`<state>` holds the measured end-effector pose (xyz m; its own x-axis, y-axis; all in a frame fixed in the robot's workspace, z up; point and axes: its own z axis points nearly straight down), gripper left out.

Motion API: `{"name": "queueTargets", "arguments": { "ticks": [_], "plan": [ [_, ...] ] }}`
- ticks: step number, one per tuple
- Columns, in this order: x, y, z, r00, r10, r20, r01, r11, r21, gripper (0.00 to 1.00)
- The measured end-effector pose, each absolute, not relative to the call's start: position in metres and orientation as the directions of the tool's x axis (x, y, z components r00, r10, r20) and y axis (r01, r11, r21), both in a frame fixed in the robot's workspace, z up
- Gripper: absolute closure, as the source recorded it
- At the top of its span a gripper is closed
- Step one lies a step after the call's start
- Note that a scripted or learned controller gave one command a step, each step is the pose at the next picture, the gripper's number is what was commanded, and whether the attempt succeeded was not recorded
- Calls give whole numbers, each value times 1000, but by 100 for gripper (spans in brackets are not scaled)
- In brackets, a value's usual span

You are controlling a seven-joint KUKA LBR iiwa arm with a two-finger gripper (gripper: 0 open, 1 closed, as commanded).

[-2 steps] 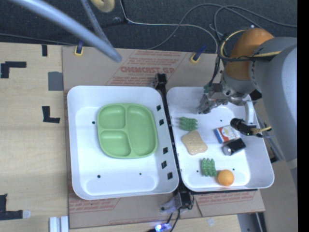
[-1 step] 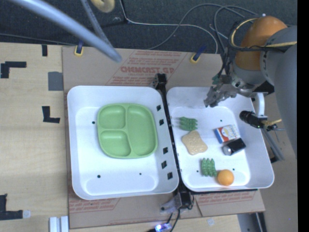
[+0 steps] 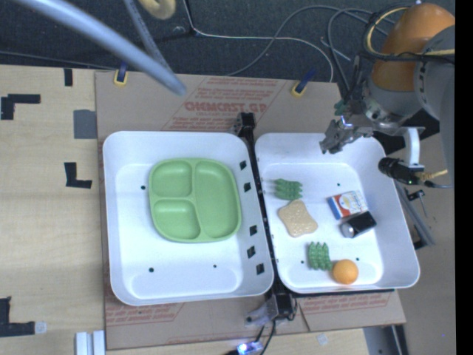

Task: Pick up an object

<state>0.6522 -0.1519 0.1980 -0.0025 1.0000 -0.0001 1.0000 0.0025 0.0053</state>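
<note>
Cardboard sheeting (image 3: 222, 98) covers the bench beneath two shallow white bins set side by side, with dark carpet and loose cables beyond. Nearest the camera, in the right bin (image 3: 395, 231), an orange ball (image 3: 344, 271) lies by the near edge, just beside a small green toy (image 3: 318, 255) on its left. Farther in, a beige slice-shaped piece (image 3: 297, 218) rests toward the bin's left side, and a black block (image 3: 358, 225) sits just beside a small red, white and blue box (image 3: 346, 203) near the right wall. Another green toy (image 3: 288, 189) lies beyond the beige piece, toward the left wall. In the left bin (image 3: 122, 220), a green divided plate (image 3: 196, 200) occupies the middle. At the right bin's far edge the gripper (image 3: 337, 137) hangs over the rim, apart from every object and holding nothing; whether it is spread or closed cannot be made out.
</note>
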Motion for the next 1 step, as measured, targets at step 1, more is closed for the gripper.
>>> {"name": "queueTargets", "arguments": {
  "ticks": [1],
  "plan": [
    [653, -151, 251, -2, 1000, 0, 1000, 2, 4, 100]
  ]
}}
